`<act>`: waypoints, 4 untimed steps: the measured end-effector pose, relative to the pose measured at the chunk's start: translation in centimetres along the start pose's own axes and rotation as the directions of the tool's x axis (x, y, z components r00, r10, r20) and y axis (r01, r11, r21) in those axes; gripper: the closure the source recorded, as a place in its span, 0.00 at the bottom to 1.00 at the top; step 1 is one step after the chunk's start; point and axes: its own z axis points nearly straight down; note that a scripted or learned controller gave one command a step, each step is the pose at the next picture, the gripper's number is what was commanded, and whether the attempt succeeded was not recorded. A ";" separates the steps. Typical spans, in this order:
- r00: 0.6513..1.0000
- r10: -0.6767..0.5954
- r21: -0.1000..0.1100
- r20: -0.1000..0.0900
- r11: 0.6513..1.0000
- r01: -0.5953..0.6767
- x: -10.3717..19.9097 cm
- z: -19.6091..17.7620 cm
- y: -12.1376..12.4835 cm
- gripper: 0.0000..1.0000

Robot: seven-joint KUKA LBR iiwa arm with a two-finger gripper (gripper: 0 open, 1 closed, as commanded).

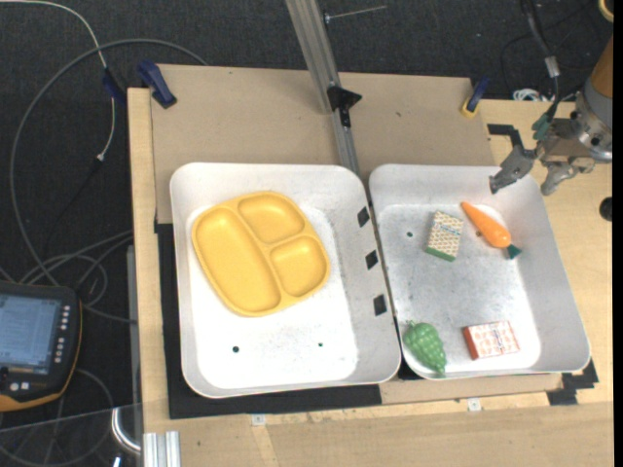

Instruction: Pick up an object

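My gripper [531, 179] hangs open above the far right rim of the right bin [555, 261], nothing between its fingers. Just below and left of it an orange toy carrot [487, 225] lies in that bin. A small patterned box [445, 235] lies left of the carrot. Near the bin's front edge sit a green knobbly toy [424, 346] and a flat red-and-white box [490, 340].
The left bin [195, 358] bears a yellow divided plate [260, 252]. A metal post [321, 56] rises from behind the gap between the bins. Blue clamps [156, 84] grip the board's back corners. A handheld console [34, 343] lies off the bench at left.
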 end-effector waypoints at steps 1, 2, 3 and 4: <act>1.000 0.000 0.000 0.000 1.000 0.000 0.0 0.0 0.0 0.00; 1.000 0.000 0.003 -0.001 1.000 0.000 0.6 4.4 -0.4 0.00; 1.000 0.000 0.005 -0.001 1.000 0.000 0.8 10.7 0.0 0.00; 1.000 0.000 -0.014 0.003 1.000 0.000 0.8 14.9 0.5 0.00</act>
